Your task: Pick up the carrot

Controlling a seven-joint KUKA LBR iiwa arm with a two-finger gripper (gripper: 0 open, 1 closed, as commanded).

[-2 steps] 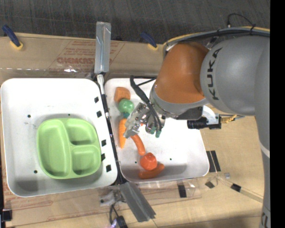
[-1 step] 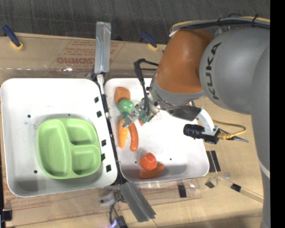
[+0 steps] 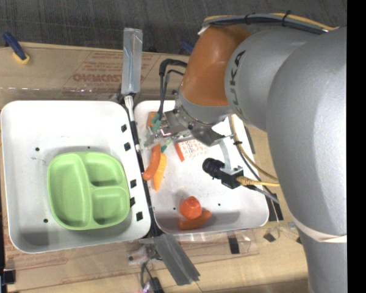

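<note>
The carrot [image 3: 156, 167] is a slim orange piece lying along the left wall of the right bin [image 3: 256, 209], tip toward the front. My gripper [image 3: 163, 131] hangs just behind the carrot's upper end, low over the bin's back-left corner. The grey wrist with its orange band [image 3: 210, 66] covers most of the gripper from above. Nothing shows as lifted off the bin floor.
A round orange object [image 3: 191, 207] rests on a flat orange piece near the right bin's front wall. A small red-and-white card [image 3: 186, 148] lies beside the gripper, and another orange and green bit [image 3: 152, 120] sits behind it. The left bin [image 3: 24, 121] holds a green divided plate [image 3: 88, 190].
</note>
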